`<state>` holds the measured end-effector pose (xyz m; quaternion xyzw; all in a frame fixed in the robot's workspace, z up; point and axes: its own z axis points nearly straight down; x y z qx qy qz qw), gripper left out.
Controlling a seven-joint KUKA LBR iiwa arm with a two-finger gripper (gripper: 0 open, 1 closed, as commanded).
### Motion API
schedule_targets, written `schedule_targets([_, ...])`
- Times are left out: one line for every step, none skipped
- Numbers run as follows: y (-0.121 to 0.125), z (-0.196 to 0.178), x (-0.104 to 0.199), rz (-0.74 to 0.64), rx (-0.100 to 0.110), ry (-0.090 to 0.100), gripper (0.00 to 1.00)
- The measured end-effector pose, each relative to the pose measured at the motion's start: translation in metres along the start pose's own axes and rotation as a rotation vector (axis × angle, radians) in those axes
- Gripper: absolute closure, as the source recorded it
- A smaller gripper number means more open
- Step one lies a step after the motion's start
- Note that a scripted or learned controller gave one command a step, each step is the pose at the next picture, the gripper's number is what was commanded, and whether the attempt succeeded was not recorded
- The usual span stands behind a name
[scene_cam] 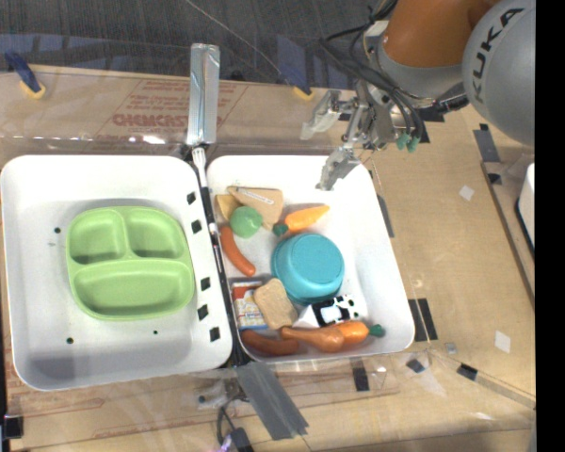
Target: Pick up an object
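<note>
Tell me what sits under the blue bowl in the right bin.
The upturned round blue plastic bowl overlaps a black-and-white patterned toy at its lower edge and touches a tan bread-slice toy. Anything beneath its dome is covered and cannot be seen.

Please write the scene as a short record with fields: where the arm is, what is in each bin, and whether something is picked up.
arm: reaches in from the right, gripper above the far edge of the right bin
held: nothing seen between the fingers
left bin: green tray with three compartments
right bin: blue bowl, carrot, second carrot, sausage, green ball, bread, other toy foods
task state: no object picked up yet
</note>
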<state>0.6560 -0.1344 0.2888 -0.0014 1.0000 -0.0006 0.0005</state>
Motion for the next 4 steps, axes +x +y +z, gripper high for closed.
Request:
schedule_targets([0.029, 0.119, 0.001, 0.215, -0.002, 0.009, 0.00])
schedule_targets([0.031, 0.190, 0.013, 0.687, -0.004, -0.007, 0.00])
schedule_targets([0.035, 0.178, 0.013, 0.677, -0.005, 0.001, 1.00])
schedule_targets([0.089, 0.094, 0.058, 0.884, -0.003, -0.001, 1.00])
